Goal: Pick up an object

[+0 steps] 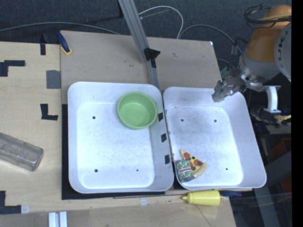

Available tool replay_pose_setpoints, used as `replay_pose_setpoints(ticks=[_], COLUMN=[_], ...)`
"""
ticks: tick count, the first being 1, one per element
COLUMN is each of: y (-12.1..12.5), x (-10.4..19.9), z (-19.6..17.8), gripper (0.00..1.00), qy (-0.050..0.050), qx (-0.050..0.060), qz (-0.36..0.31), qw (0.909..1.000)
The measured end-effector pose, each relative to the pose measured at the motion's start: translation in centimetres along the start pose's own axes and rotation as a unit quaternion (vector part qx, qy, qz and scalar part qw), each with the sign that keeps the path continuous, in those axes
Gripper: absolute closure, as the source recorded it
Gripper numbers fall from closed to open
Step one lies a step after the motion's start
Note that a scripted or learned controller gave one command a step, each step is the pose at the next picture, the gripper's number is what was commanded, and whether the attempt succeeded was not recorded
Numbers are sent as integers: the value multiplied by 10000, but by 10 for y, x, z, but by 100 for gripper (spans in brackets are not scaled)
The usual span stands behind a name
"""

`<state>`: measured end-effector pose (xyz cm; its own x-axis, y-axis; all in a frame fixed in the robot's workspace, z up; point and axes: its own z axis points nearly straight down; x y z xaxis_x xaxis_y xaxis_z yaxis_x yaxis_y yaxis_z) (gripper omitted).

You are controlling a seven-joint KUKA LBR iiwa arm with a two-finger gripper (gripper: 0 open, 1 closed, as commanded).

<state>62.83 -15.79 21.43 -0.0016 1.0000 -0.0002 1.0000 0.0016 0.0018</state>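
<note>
Near the front left corner of the right bin [246, 141] lies a small pizza-slice toy [189, 165], seemingly light and flat, best pinched across its edges, while the gripper [221, 94] hovers well apart, jaws' opening indiscernible.

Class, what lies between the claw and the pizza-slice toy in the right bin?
In the camera view, bare speckled bin floor separates the claw from the pizza-slice toy.

The arm [272, 41] is cut off at the right edge.
</note>
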Motion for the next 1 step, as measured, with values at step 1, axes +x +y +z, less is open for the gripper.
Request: replay_pose_setpoints(ticks=[1], y=[18], x=[49], z=[-3], gripper=[100], qy=[8], qx=[9], qz=[-24], qw=[10000])
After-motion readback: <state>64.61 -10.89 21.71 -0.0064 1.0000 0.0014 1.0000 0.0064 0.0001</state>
